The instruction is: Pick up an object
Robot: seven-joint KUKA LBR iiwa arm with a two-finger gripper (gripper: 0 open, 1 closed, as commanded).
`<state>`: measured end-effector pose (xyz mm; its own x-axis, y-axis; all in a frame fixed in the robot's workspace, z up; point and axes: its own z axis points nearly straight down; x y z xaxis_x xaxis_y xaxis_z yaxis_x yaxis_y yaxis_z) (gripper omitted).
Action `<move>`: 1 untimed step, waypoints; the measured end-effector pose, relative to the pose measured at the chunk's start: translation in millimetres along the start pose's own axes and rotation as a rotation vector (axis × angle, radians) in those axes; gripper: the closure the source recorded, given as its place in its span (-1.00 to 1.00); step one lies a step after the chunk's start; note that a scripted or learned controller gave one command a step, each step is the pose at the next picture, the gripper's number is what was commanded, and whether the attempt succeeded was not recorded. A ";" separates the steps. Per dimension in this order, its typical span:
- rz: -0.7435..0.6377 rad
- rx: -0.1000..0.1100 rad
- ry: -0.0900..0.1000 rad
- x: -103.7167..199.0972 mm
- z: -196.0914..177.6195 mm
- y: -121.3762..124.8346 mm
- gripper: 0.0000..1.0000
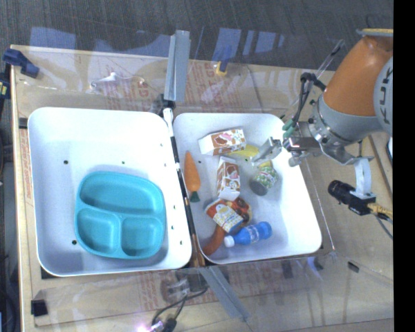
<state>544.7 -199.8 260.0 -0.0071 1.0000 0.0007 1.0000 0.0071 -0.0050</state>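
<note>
From my seat I read the pickable items as all lying in the right bin (311, 213), right of centre in the frame. Nearest the tool is a small green-labelled cup (264, 178), tipped on its side toward the bin's right half, just beside a yellow item (247, 153) above it. Left of those lies a flat carton (223, 142) with a red and white print, and below it a smaller carton (227, 178) of the same sort. An orange carrot (192, 172) lies along the bin's left wall. Lower down I see a crumpled red and white pouch (228, 215), a blue bottle (250, 234) with a white cap touching it on the lower right, and a brown piece (214, 241) poking out below the pouch.

The gripper (271, 149) sits at the upper right of this bin, just above the cup and beside the yellow item; I cannot tell whether its fingers are apart or together, and I see nothing between them. The arm (356, 81) comes in from the frame's upper right.

The left bin (55, 137) holds a teal divided tray (121, 214) in its lower half
</note>
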 end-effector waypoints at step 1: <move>-0.054 0.001 0.001 10.0 107.1 -61.2 -1.00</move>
<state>482.9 -190.1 153.2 -0.0608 0.9981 0.0018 0.9981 0.0608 -0.0058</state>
